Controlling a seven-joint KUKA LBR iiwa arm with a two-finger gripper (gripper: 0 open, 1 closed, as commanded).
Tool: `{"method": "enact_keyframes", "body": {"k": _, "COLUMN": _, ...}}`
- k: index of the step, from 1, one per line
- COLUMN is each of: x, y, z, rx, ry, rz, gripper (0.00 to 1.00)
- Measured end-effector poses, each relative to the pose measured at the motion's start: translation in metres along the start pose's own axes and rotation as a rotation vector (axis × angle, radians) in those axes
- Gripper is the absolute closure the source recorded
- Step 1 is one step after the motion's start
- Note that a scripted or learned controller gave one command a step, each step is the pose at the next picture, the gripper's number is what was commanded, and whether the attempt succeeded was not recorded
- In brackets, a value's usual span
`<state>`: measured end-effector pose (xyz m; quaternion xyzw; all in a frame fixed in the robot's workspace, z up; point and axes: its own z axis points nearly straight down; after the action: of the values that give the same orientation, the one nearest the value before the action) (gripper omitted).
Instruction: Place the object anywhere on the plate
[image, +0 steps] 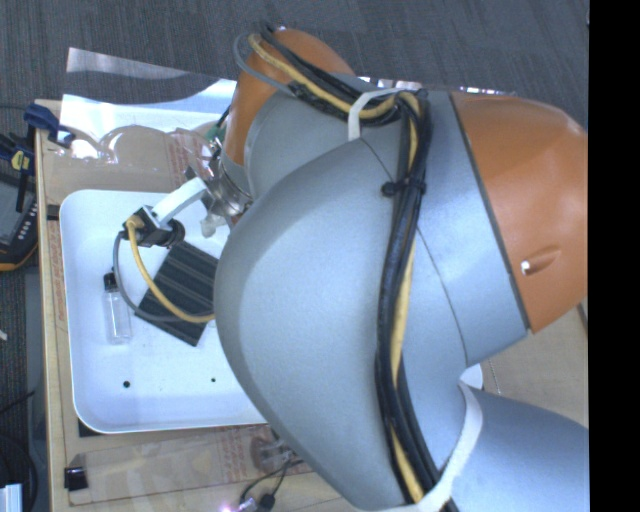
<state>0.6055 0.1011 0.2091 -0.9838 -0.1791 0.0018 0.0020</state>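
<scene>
A small clear vial with a dark cap (118, 312), judged to be the task's object, is being seen lying on its side on the floor of a shallow white bin (75, 260), near the bin's left wall, cap end towards the top of the view. It is being flanked on its right by a dark ribbed rectangular slab (185, 285), taken here for the plate, which is lying flat and askew in the same bin. The two are just beside each other, and whether they are touching cannot be told.

The vial is being judged light, stiff and smooth-walled, so liable to roll or slip from a loose pinch, and breakable if it is glass. A hold across the middle of its barrel, square to its long axis, is being advised over one at the cap.

The gripper (212, 212) is being held over the slab's far corner, apart from the vial. Whether it is open or closed cannot be told, as its end is blurred and half hidden. The grey arm with an orange band (330, 300) is being stretched in from the right, over much of the bin. The placing is being judged not yet done.
</scene>
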Motion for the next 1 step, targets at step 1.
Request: {"method": "enact_keyframes", "body": {"k": 1, "x": 0.0001, "y": -0.0036, "z": -0.0078, "rx": 0.004, "ry": -0.007, "rz": -0.011, "gripper": 1.00}}
